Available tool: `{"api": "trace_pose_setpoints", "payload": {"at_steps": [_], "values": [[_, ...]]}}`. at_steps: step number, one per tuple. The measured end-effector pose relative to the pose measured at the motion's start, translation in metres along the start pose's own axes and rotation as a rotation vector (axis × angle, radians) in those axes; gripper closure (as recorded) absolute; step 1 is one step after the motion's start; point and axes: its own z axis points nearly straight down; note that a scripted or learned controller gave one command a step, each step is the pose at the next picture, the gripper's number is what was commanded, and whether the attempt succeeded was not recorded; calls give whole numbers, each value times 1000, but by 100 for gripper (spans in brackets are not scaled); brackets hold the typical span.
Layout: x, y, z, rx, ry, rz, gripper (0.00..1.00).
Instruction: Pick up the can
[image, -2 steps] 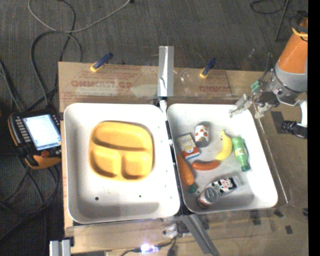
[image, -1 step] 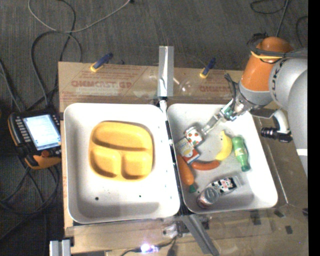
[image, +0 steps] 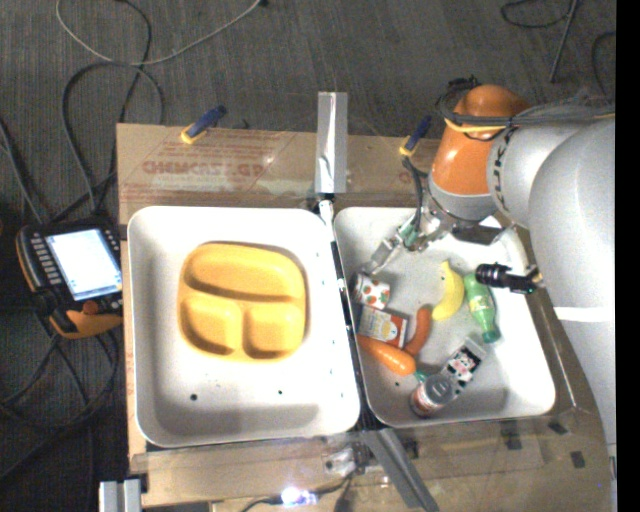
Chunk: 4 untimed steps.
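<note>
The can (image: 443, 384) lies on its side near the front of the right bin (image: 520, 385). It has a dark body, a reddish end and a black-and-white label. My gripper (image: 393, 247) hangs over the back left part of that bin, pointing down and to the left. It is well behind the can and apart from it, just above a small white carton with red spots (image: 372, 292). Nothing shows in the gripper.
Around the can are an orange carrot (image: 386, 357), a red sausage (image: 418, 328), a juice carton (image: 384, 325), a banana (image: 451, 291) and a green bottle (image: 481, 310). The left bin (image: 160, 400) holds a yellow divided plate (image: 243, 299). A tablet (image: 80, 262) lies off the bench's left.
</note>
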Motion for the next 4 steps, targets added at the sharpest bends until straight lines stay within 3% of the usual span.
{"api": "trace_pose_setpoints", "payload": {"at_steps": [1,2,3,4], "values": [[11,1,0,-21,-2,221,0],[21,-25,-1,-25,2,355,0],[49,-85,0,-21,-2,371,0],[-27,-32,-4,-8,5,403,0]]}}
